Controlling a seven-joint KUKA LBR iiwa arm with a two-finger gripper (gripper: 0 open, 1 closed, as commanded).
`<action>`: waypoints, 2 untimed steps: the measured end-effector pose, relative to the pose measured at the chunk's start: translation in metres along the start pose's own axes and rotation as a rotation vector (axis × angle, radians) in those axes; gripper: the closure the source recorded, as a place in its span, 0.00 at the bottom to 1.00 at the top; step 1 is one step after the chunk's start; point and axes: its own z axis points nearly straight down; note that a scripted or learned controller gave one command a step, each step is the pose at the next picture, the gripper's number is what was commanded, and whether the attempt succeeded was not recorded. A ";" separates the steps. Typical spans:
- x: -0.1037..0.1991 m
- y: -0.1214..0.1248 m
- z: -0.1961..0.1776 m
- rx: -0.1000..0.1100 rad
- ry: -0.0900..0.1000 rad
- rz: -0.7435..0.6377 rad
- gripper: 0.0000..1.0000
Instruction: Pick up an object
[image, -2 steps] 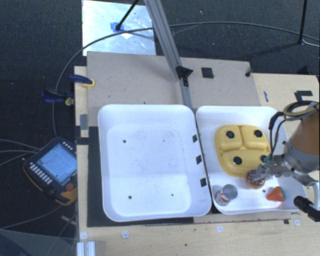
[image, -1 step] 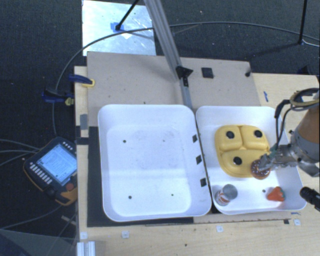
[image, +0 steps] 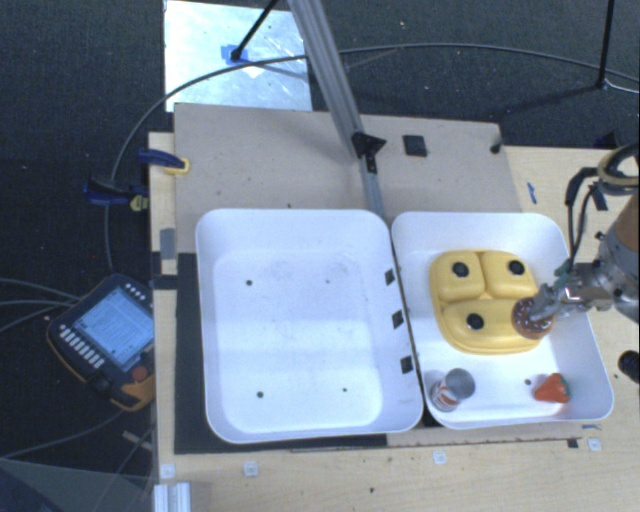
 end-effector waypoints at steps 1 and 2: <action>-0.004 0.000 -0.044 -0.001 0.000 0.001 1.00; 0.042 0.015 -0.045 0.002 0.002 -0.004 1.00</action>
